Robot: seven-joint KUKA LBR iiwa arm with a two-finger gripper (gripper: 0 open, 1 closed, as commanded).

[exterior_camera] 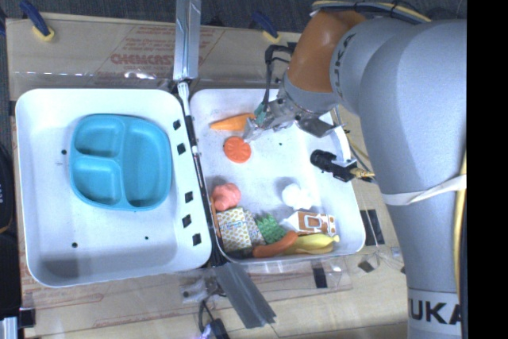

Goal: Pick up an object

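Low over the right-hand shallow white plastic bin [349,206], near its far wall: the pincer [263,118] of the grey arm, right at the thick end of the tapered orange toy carrot [231,122]. Touching or merely beside the carrot: impossible to tell, the tip small and blurred. Released, clenched or grasping: likewise impossible to tell.

Likely target, at a guess: that carrot, lying flat and pointing away from the pincer toward the divider. Just in front of the carrot: a flat round orange-red disc [236,149], close enough to be caught by mistake.

Possible failures from here:
- Off-centre closing on the carrot's rounded end, squeezing the smooth tapered body out sideways, toward the divider or onto the disc.
- Descent too shallow, closing on air above the carrot; too deep, jamming against the bin floor.
- Nudging the disc while closing, ending with two things half pinched and neither secure.

Well apart from the carrot, along the near wall: a pink lumpy toy [226,195], a patterned soft packet [237,229], a green leafy piece [270,229], a white round piece [292,194], a small carton [311,222] and a yellow banana-like toy [316,243], crowded together, no danger to this attempt. Across the divider, in the left-hand bin [40,250]: a blue sectioned plastic plate [121,161], uninvolved.
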